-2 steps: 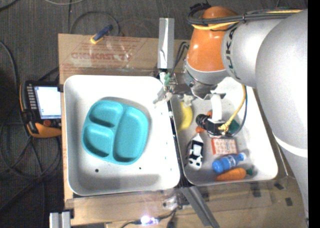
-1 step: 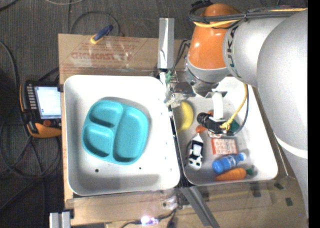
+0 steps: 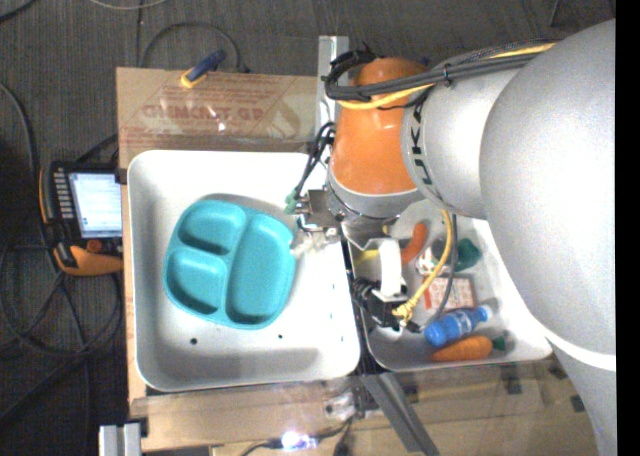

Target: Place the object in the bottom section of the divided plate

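A teal divided plate point(image 3: 230, 259) lies in the left white bin point(image 3: 160, 344), with two small sections on its left and one large section on its right. My gripper point(image 3: 312, 224) hangs below the orange band point(image 3: 375, 139) of the arm, at the plate's upper right rim. It looks small and dark from above, and I see no object in it. The right bin point(image 3: 520, 349) holds several items: a blue bottle point(image 3: 457, 326), an orange carrot point(image 3: 462, 348), a red-orange piece point(image 3: 416, 240) and a yellow item point(image 3: 432, 284).
The grey arm covers most of the right bin. A flat cardboard sheet point(image 3: 215, 114) lies behind the left bin. A hand-held control pendant point(image 3: 85, 209) sits left of the bench. White bin floor shows around the plate.
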Robot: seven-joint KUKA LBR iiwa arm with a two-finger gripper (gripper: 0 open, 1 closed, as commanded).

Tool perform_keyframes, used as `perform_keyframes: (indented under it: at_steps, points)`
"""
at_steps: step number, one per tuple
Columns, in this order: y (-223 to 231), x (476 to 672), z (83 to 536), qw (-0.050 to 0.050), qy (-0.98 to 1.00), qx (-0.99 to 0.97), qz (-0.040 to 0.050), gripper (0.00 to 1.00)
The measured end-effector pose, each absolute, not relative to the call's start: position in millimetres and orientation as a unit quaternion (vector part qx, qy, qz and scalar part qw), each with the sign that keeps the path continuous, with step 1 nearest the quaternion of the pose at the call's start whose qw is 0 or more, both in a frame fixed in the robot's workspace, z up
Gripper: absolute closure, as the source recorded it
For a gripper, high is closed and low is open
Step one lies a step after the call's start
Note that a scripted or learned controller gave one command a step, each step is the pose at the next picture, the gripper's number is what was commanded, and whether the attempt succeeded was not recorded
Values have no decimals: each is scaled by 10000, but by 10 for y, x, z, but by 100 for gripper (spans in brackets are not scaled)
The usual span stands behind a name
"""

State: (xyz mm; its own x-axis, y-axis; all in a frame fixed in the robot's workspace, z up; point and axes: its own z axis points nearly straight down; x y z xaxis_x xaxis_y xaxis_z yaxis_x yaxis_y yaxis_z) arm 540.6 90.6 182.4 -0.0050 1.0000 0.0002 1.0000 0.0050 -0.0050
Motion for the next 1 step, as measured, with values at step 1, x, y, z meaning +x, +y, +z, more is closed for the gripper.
perform_keyframes:
  at_steps: [1]
  points:
    - [1090, 5246, 944, -37, -5699, -8216, -107, 100]
